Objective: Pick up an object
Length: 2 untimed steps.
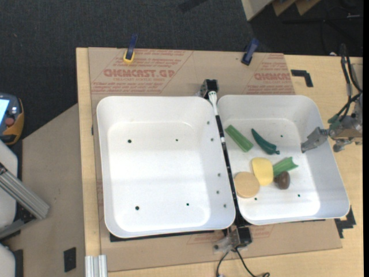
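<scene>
In the near half of the right bin [288, 211], a cluster of 4: tan disc [247, 184], yellow lump [262, 171], brown ball [282, 180], green wedge [285, 166], touching or nearly so. Risky to grab there: likely to shove neighbours or slip off rounded sides. Farther back, green block [237, 138] and dark pod [265, 142], apart. Level with these, gripper [313, 139] at the right wall, nothing seen held; opening impossible to tell.

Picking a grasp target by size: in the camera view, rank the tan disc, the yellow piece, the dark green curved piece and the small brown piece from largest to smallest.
1. Tan disc and yellow piece: look alike in size, so no order between them.
2. Dark green curved piece: long but thin.
3. Small brown piece: clearly smallest.
</scene>
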Each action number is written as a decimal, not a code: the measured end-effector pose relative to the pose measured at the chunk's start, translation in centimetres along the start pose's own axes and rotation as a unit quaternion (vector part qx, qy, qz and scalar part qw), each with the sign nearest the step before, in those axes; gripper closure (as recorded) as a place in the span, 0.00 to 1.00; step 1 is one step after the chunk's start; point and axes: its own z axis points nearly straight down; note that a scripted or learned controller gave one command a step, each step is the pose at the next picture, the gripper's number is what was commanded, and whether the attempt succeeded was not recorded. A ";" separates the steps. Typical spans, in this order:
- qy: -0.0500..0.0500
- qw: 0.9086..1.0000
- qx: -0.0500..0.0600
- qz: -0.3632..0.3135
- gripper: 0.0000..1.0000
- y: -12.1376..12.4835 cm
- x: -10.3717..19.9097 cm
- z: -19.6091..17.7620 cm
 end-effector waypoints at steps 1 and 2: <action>0.002 1.000 0.003 -0.002 0.00 -0.7 4.2 3.9; 0.001 1.000 0.001 0.002 0.00 -0.2 1.0 12.8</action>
